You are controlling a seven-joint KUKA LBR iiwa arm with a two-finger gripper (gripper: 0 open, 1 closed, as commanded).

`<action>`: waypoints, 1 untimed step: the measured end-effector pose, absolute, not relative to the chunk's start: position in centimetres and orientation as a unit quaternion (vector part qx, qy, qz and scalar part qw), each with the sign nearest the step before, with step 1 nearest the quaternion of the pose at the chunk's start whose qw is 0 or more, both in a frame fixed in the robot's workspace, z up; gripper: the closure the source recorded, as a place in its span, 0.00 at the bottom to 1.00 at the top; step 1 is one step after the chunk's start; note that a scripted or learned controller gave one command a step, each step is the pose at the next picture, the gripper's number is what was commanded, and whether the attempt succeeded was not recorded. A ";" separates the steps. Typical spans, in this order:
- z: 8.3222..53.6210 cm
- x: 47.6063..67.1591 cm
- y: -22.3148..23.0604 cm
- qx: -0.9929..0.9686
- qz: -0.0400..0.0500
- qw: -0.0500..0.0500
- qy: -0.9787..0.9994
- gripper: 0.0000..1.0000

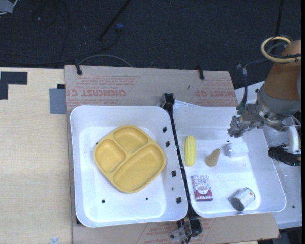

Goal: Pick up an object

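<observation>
In the right bin (267, 187) lie several objects: a yellow corn cob (189, 150), a tan cone (212, 157), a small white and grey piece (229, 150), a red and white packet (202, 188) and a grey can (242, 199) on its side. My gripper (235, 129) hangs over the bin's upper right part, just above and to the right of the small white and grey piece. Nothing is visibly held in it.
A yellow divided plate (129, 158) lies in the left bin (86, 197). A black divider (176, 159) runs between the bins. The arm (282, 83) comes in from the right over the bench edge. Brown cardboard (142, 88) lies behind the bins.
</observation>
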State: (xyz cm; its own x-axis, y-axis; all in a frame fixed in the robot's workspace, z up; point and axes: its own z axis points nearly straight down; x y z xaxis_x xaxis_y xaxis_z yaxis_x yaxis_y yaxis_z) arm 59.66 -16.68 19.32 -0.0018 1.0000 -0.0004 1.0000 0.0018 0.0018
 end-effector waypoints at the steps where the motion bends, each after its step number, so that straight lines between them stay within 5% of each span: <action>1: 23.8 60.2 -17.2 0.706 0.001 0.001 0.708 1.00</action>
